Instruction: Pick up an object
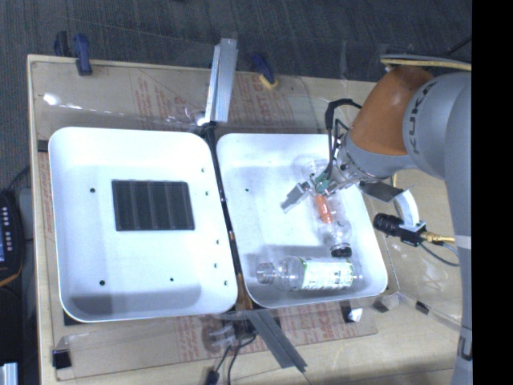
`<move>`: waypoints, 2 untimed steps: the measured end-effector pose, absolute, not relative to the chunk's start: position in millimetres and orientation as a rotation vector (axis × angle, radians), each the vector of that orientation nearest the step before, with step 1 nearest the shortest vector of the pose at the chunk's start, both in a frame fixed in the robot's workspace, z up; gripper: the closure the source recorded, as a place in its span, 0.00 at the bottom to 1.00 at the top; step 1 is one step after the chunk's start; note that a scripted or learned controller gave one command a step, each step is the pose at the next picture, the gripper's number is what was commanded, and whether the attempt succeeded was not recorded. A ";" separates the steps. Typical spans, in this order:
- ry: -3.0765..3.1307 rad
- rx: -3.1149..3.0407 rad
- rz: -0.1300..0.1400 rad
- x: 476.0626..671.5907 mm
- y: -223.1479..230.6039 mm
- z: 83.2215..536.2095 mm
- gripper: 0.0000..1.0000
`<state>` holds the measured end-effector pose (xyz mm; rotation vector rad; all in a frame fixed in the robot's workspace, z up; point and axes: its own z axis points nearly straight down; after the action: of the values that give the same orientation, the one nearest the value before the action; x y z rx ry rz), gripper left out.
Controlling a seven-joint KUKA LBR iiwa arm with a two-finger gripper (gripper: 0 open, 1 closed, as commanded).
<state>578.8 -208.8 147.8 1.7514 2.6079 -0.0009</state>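
Observation:
In the right bin (pixel 256 215) a small clear bottle (pixel 330 219) with an orange patch and a black cap lies tilted near the right wall. A larger clear bottle (pixel 309 273) with a pale label lies on its side along the front wall. My gripper (pixel 313 189) reaches in from the right and hangs low over the upper end of the small bottle, with a grey part sticking out to its left. The view does not show anything held between its fingers. A dark ribbed rectangular pad (pixel 152 205) lies flat in the left bin (pixel 80 279).
The two bins meet at a dark divider (pixel 224 215). A metal bar (pixel 221 79) stands behind them and blue clamps (pixel 82 50) grip the bench's back edge. The arm's orange band (pixel 385 119) hangs over the right bin's back right corner.

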 end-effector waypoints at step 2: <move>2.583 1.788 -0.001 587.1 -211.1 168.4 0.00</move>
<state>587.1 -211.1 168.4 1.7875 2.5834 -0.0013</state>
